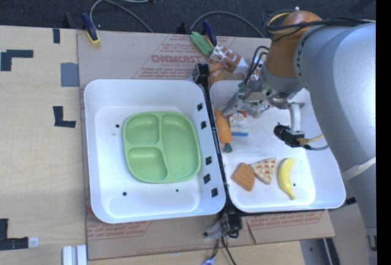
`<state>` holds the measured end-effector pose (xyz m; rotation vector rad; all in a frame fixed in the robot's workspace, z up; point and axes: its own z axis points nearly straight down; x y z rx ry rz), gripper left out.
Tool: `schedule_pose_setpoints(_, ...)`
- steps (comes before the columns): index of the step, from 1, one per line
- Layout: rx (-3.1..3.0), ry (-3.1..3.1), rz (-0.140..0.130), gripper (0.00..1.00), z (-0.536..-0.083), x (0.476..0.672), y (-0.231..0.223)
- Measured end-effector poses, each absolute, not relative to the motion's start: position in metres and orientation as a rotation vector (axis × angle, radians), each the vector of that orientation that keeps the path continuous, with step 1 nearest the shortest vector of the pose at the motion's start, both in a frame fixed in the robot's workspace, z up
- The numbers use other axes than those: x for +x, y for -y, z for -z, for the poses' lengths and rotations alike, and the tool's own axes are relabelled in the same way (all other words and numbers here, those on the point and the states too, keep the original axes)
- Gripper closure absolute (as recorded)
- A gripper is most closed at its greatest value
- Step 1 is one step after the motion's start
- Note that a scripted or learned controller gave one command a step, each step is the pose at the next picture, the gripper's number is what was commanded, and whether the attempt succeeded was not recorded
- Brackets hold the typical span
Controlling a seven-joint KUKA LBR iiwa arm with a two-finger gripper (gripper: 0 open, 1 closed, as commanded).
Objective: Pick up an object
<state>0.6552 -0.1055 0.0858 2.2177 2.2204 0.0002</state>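
My gripper hangs low over the back of the right bin, its fingers spread open just above a small white carton. Nothing sits between the fingers. An orange carrot lies against the bin's left wall, beside the carton. Near the front of that bin lie a brown toast piece, a pizza slice and a yellow banana. The grey arm with its orange band covers the bin's back right.
The left bin holds a green divided plate. A black fitting with a cable hangs from the arm over the right bin. Clamps and a small box sit behind the bins.
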Motion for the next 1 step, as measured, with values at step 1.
schedule_pose_setpoints(1, 2.216, -2.221, 0.002, 1.00, -0.0957, 0.6552, 0.1053)
